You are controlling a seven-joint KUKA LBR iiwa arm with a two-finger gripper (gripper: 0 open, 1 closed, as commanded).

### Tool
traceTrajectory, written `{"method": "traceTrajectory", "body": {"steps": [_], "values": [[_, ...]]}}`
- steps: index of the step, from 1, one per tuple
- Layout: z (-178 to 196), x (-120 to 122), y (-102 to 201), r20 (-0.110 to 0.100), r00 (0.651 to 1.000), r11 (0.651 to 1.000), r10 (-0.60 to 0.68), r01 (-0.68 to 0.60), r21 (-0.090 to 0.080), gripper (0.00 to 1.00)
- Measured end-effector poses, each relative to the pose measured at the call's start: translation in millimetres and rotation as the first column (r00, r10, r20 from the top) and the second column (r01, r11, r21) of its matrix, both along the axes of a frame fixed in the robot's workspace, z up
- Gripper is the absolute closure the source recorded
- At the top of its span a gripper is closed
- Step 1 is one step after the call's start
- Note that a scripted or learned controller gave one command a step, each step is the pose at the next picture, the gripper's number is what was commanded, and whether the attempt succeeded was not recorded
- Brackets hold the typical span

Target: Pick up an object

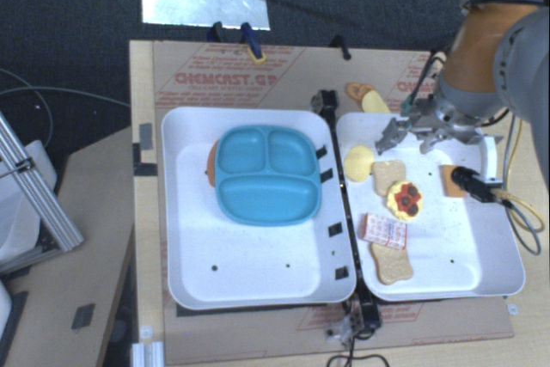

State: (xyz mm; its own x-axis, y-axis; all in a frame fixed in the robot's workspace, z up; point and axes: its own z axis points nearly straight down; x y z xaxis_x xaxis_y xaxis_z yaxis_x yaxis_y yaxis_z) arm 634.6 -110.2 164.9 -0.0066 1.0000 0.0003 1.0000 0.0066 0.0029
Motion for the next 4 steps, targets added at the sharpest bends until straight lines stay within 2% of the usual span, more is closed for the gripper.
{"method": "traceTrajectory", "body": {"steps": [1,2,3,4], "values": [[20.6,-2.4,88.6,0.0,1.0,1.0,0.003,-0.003,0.001,0.0],[19.2,-59.7,125.1,-0.005,1.0,1.0,0.0,0.0,0.001,0.0],[20.4,19.7,160.5,0.006,1.0,1.0,0.002,-0.002,0.001,0.0],[61.8,18.9,223.2,0.002,1.0,1.0,0.002,-0.002,0.002,0.0]]}}
